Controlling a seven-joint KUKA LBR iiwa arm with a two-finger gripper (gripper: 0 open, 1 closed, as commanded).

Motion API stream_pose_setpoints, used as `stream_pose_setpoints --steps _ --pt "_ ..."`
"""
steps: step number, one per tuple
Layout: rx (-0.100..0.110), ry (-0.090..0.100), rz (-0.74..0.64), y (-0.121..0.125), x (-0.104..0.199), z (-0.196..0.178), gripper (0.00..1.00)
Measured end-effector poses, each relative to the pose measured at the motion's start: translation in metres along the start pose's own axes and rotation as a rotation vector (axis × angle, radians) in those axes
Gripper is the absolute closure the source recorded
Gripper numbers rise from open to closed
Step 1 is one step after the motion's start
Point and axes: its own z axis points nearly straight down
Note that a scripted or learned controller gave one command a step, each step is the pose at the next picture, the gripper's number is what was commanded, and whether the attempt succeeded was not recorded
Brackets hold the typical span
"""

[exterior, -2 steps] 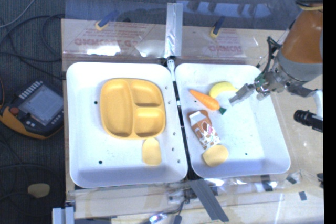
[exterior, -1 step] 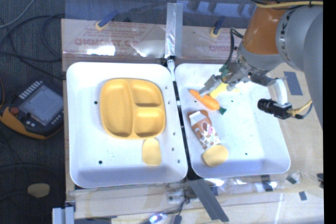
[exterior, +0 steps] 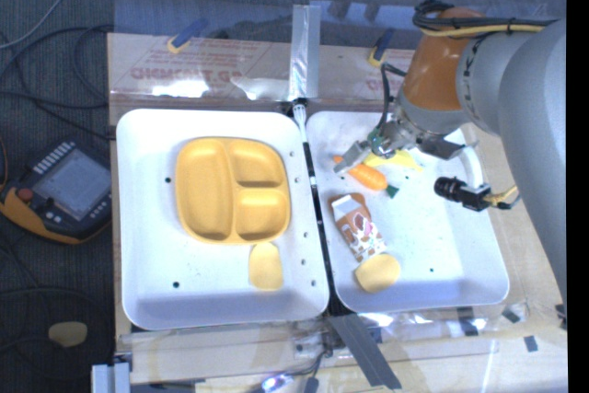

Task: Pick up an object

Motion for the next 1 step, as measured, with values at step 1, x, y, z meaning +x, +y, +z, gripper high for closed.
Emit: stream_pose_setpoints --steps 1 --pt "0.012 0.007 -0.013 -0.0338 -0.0022 0.0195 0.0"
